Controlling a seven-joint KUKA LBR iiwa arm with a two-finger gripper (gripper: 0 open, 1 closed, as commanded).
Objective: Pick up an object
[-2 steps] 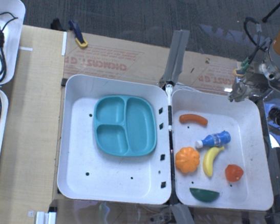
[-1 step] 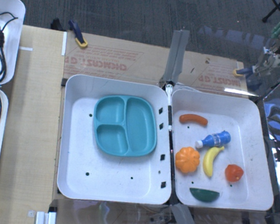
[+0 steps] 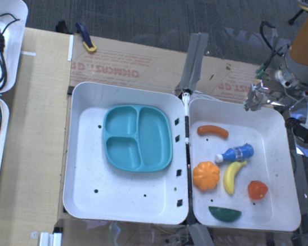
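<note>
Objects for the pick lie loose in the right-hand bin (image 3: pixel 284 166): an orange sausage (image 3: pixel 212 131) near the back, a blue bottle (image 3: pixel 235 154) just beside a banana (image 3: pixel 230 176), an orange pumpkin (image 3: pixel 206 175) by the divider, a red piece (image 3: pixel 257 190) toward the right wall and a dark green piece (image 3: pixel 224 213) at the front edge. Your tool (image 3: pixel 255 101) hangs over the bin's far rim, apart from every item and carrying nothing; at this slant you cannot tell how it is set. The left-hand bin (image 3: pixel 81 155) on the table (image 3: pixel 33 131) holds a teal divided plate (image 3: pixel 138 137). You have yet to commit to a target, so choose well: the sausage is nearest the tool and lies well apart from its neighbours, which probably makes it the cleanest grasp. Line the tool up across its short width, centre over its middle and descend straight. Avoid the bottle and banana pair, where one item may nudge the other, and the green piece, which sits close against the front wall.
</note>
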